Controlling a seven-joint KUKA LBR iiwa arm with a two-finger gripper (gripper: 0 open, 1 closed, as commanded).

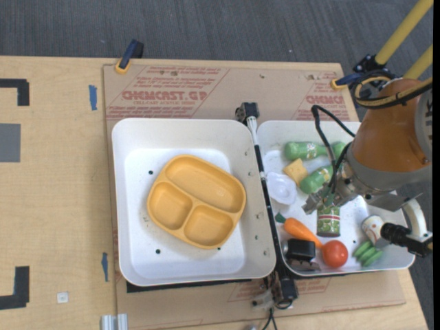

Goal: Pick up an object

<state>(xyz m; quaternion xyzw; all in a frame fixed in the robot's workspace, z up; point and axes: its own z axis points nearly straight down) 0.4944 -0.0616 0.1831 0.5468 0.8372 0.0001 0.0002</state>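
Observation:
The right bin (347, 269) holds several small items. My gripper (325, 199) hangs low over its middle, directly above a small can with a green and red label (328, 221) that stands upright. The arm's orange band (392, 133) covers the bin's right part. An orange carrot (300, 229) lies left of the can and a red tomato (335, 253) sits just below it. A green bottle (302, 149), a yellow block (295, 170) and a green pickle-like piece (313, 181) lie up and left of the gripper.
The left bin (137, 157) carries a yellow three-part plate (196, 201). In the right bin there are also a clear cup (280, 186), a black object (300, 251), green beans (368, 254) and a white piece (372, 227). Clamps sit on the bench edges.

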